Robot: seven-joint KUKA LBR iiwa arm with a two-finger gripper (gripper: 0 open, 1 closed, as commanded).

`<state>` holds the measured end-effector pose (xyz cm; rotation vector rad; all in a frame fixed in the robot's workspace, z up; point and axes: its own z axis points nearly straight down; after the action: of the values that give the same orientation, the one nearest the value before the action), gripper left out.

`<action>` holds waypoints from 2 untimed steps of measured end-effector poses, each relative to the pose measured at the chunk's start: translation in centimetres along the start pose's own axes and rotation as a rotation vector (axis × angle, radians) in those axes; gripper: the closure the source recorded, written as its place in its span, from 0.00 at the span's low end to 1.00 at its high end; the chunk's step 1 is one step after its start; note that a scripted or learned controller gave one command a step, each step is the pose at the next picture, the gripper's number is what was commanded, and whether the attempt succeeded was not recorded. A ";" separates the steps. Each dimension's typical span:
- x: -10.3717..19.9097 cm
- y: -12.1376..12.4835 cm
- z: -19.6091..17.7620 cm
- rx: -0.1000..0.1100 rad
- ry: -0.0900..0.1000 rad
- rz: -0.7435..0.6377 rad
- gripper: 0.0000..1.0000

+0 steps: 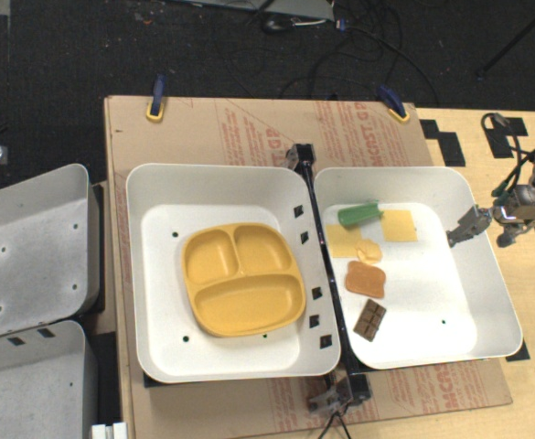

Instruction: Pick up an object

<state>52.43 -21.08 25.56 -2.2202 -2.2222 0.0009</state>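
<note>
The gripper [476, 224] is seen released at the right bin's [486, 332] right edge, presumably for approaching the green piece [358, 214].

Brown board bench [249, 122], centre of frame, bearing two shallow white bins side by side: left bin [148, 273] at centre-left, right bin [473, 291] at centre-right, their inner rims adjoining.
</note>
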 end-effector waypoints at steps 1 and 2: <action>-0.4 0.3 6.3 0.005 0.002 0.003 0.00; -0.4 0.5 10.6 0.004 0.001 0.002 0.00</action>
<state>52.89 -21.51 14.92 -2.2203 -2.2172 0.0034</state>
